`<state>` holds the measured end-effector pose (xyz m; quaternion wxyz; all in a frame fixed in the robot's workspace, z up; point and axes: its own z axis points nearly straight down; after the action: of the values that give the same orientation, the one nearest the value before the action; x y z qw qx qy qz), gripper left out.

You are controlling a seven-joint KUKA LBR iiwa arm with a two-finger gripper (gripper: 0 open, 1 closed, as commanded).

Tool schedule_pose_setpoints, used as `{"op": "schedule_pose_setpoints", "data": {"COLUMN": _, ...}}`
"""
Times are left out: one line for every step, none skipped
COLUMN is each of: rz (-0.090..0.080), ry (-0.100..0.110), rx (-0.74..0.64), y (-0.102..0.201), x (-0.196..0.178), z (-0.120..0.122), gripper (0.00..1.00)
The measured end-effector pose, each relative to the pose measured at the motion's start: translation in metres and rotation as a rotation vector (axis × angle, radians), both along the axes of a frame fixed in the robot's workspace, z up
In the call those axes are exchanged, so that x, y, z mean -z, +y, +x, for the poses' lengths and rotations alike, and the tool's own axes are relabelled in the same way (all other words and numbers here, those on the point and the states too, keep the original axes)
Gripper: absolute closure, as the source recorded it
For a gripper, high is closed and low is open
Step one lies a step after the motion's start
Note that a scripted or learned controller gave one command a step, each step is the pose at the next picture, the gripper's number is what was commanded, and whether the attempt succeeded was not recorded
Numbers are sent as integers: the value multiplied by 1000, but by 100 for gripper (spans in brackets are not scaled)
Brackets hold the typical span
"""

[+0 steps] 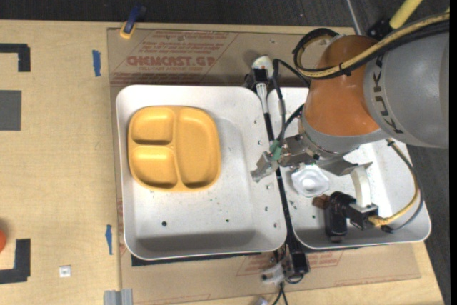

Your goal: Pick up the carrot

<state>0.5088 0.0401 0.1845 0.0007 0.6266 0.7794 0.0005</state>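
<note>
Since the arm [378, 82] hangs over most of the right bin [420, 226], you cannot tell where the carrot lies. If it is in that bin at all, it is likely under the wrist. The gripper [271, 161] sits low at the seam between the two bins, its metal end reaching just over the divider. From this slant you cannot tell whether it is released or clenched, and nothing can be seen held in it.

Take the step in hand as the reach down toward a grasp, with no pickup yet proven. Your next move calls for a straight lift clear of the bin wall, so you can check what, if anything, comes up with it. Watch the divider, since the gripper is close enough to catch on it.

Beside it, the left bin [132, 228] holds a yellow plate [175, 148] with three compartments, lying toward the far left corner. All three compartments are bare. A few dark specks dot the bin floor near the plate.

Well apart, at the bench's far left edge and outside both bins, an orange-red scrap [2, 241] is cut off by the frame. Too little of it shows to name it.
</note>
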Motion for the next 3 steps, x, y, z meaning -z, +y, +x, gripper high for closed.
{"op": "schedule_pose_setpoints", "data": {"rz": 0, "ry": 1, "rx": -20, "y": -55, "x": -39, "z": 10, "gripper": 0}}
{"op": "schedule_pose_setpoints", "data": {"rz": 1, "ry": 4, "rx": -166, "y": 4, "x": 0, "z": -30, "gripper": 0}}
{"op": "schedule_pose_setpoints", "data": {"rz": -1, "ry": -1, "rx": -350, "y": -15, "x": -8, "z": 41, "gripper": 0}}
